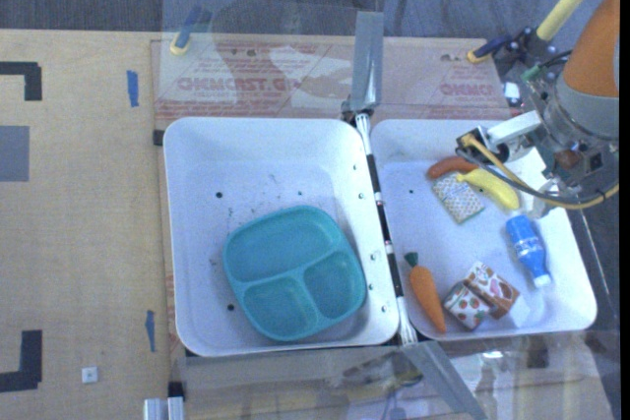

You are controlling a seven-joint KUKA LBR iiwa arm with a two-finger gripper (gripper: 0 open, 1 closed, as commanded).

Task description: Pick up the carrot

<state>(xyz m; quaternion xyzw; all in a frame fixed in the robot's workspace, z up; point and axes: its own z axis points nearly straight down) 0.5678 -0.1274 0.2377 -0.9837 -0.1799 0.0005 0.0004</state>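
The left bin (197,162) holds a teal tray (293,272) with three compartments, and the right bin (571,310) holds the small things. The arm (596,64) comes in at the upper right, and its gripper (551,174) hangs over the far right side of the right bin; how the gripper is set I cannot tell, because the wrist and cables hide that part. The bottle (527,249), blue with a white cap, lies near the right wall, and a banana (492,187) and a speckled sponge (459,200) lie in the upper part. The carrot (425,295) lies at the near left of the right bin, just beside the wall between the bins, well apart from the gripper. It is orange, tapering toward the near end, with a small green top at the far end. It looks like a light, stiff plastic toy, probably smooth and a little slippery. I would take it across the thick part near the top, not at the thin tip. Two small boxes (479,295) lie just beside it on the right, so there is little room.
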